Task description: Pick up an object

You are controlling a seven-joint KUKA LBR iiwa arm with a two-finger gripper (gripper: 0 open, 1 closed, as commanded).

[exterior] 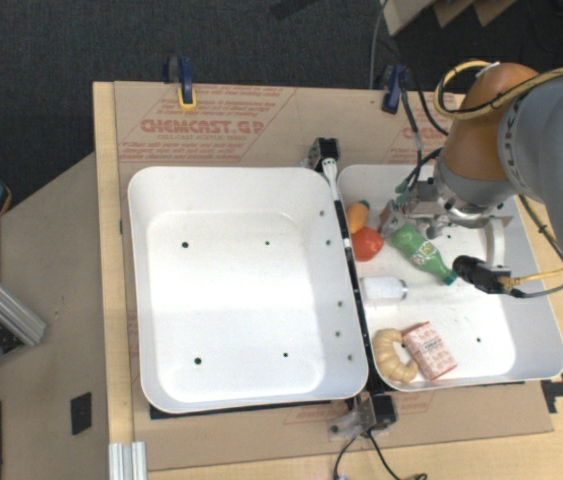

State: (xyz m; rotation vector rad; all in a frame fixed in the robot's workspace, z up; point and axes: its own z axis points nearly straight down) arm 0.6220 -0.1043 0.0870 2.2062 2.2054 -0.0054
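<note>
Counter (261,118): two white bins. Right bin (536,353) holds green bottle (423,250), red and orange pieces, pale roll, pink carton. Jaws hang over the bottle; their state cannot be told. Risk judged: crowded neighbours may be nudged, and the slanted bottle may slip.

Right bin (531,368) holds green bottle (421,249) lying tilted, red tomato (366,244) beside orange piece (358,214) at divider, white object (385,289) mid, tan bagel (391,357) touching pink box (429,351).
</note>
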